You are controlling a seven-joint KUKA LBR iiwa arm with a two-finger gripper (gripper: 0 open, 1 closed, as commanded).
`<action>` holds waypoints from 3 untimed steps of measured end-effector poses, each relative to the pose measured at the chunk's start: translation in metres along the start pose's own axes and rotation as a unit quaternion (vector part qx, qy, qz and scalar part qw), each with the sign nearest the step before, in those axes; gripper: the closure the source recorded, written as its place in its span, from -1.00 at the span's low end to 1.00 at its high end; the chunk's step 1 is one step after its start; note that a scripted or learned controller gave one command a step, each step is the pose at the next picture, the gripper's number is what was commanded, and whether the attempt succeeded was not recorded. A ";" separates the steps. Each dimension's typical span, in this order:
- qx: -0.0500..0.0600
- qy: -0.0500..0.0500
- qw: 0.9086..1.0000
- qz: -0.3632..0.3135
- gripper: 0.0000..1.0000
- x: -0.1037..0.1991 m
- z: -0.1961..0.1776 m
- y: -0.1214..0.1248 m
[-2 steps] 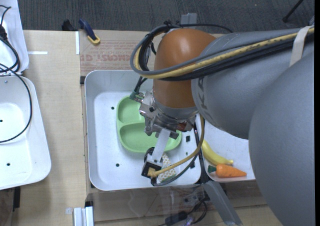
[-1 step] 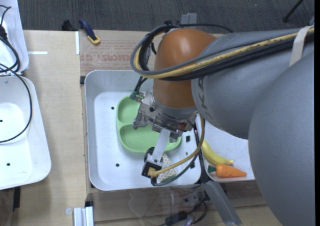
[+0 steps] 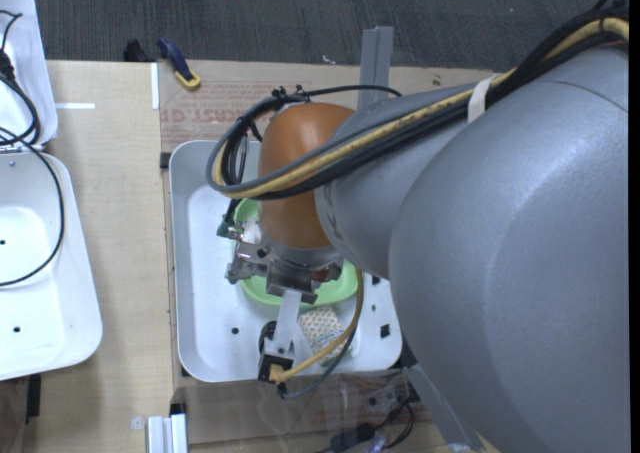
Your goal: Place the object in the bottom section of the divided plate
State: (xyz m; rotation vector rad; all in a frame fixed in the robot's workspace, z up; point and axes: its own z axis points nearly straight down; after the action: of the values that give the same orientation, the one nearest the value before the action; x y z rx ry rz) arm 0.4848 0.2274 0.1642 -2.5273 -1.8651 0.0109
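A light green divided plate (image 3: 343,286) lies in the right white bin (image 3: 200,321). The arm covers most of the plate, leaving slivers of rim at the left (image 3: 245,211) and at the lower right. My gripper (image 3: 275,276) hangs straight over the plate's middle, under the orange wrist band. A pale object with a netted pattern (image 3: 320,324) lies on the bin floor, just in front of the plate's near rim and right of the gripper. The plate's sections are hidden.
The grey arm body fills the right half of the view and covers the bin's right side. A second white bin (image 3: 40,271) with a black cable stands at the left. A blue and yellow clamp (image 3: 178,63) lies on the bench at the back.
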 end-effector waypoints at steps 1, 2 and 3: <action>-0.002 0.001 0.979 -0.202 -1.00 -0.002 -0.047 -0.007; -0.001 0.000 0.996 -0.089 -1.00 -0.024 -0.043 0.022; 0.001 -0.001 0.996 -0.087 1.00 -0.026 -0.050 0.023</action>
State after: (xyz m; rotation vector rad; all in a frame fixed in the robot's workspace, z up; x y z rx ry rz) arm 0.4991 0.1961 0.2147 -2.3548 -2.0785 0.0154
